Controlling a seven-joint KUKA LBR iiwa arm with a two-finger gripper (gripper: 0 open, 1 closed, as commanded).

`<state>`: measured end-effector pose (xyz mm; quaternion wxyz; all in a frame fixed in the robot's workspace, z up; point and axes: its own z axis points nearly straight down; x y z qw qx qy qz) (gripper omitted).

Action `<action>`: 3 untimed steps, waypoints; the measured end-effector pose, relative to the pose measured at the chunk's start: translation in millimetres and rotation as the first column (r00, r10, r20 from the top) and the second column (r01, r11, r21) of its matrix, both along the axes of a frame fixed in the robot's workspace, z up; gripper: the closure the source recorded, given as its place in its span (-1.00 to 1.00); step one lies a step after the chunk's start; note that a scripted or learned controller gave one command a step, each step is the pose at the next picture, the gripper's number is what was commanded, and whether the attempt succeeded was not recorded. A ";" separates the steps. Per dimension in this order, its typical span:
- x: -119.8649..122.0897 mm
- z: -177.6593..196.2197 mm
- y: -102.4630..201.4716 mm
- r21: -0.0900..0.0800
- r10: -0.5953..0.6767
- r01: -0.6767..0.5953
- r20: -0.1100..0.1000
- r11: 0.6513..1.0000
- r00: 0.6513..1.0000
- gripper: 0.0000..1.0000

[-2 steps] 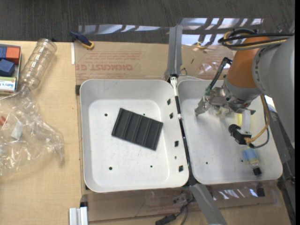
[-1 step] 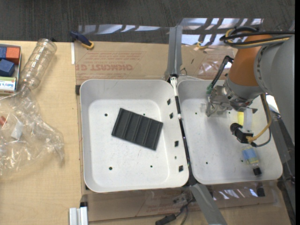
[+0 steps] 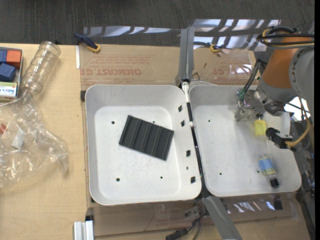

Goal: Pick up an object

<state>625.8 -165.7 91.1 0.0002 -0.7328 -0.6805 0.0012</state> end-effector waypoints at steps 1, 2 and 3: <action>-28.7 142.1 101.0 0.000 -0.076 0.076 0.002 0.997 0.997 1.00; -48.4 159.6 82.6 -0.001 -0.258 0.258 0.000 0.966 0.966 1.00; -48.4 159.5 82.7 -0.001 -0.258 0.258 0.000 0.966 0.966 -1.00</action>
